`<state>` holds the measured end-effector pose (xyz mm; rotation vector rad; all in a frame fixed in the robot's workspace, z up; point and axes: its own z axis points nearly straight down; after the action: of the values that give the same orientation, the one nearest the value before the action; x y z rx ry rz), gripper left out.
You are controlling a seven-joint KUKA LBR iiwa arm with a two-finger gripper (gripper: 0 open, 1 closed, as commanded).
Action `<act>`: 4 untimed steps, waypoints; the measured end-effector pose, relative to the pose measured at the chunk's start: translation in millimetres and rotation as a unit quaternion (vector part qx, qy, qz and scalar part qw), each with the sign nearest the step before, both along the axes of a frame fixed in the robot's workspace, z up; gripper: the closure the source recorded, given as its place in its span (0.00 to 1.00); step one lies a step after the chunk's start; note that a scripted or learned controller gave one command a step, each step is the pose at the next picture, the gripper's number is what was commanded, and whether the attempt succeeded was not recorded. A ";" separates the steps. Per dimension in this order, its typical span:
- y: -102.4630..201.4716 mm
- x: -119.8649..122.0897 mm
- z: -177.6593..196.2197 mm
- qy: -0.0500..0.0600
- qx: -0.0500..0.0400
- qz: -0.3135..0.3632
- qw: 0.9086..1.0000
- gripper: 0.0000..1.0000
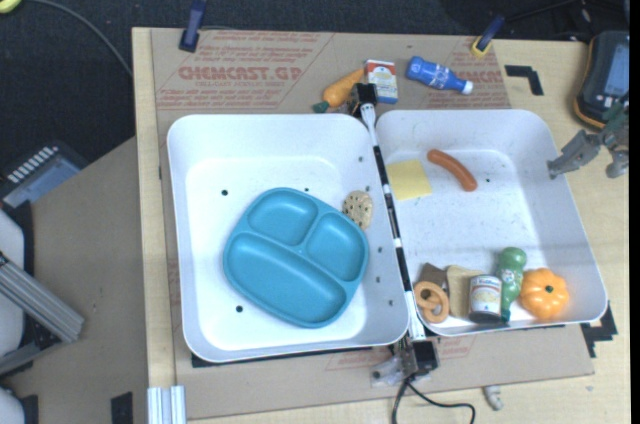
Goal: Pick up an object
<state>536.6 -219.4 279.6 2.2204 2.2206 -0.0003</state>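
My gripper (pixel 585 164) hangs over the right rim of the right bin (pixel 520 127), fingers spread open with nothing between them. Inside that bin lie a yellow cheese slice (pixel 408 180) and an orange-red sausage (pixel 452 168) near the far left. Along its near edge sit a pretzel (pixel 432 300), a small can (pixel 486 297), a green vegetable (pixel 512 268) and an orange pumpkin (pixel 545 293). All of these are well apart from the gripper.
The left bin (pixel 200 152) holds a blue divided plate (pixel 295 255) and a cookie (pixel 357 206) by the dividing wall. Behind the bins on the cardboard lie a carrot (pixel 342 89), a small carton (pixel 380 80) and a blue bottle (pixel 438 75).
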 end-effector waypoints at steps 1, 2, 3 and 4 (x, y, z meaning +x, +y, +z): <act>18.1 54.3 -128.3 0.002 0.001 0.000 1.000 0.00; 8.3 -21.2 -195.7 0.001 0.001 -0.001 1.000 0.00; 23.9 -57.9 -195.4 0.001 0.001 0.000 1.000 0.00; 81.2 -21.5 -195.2 -0.001 0.000 0.001 1.000 0.00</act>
<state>515.1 -138.2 84.4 2.2185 2.2223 0.0021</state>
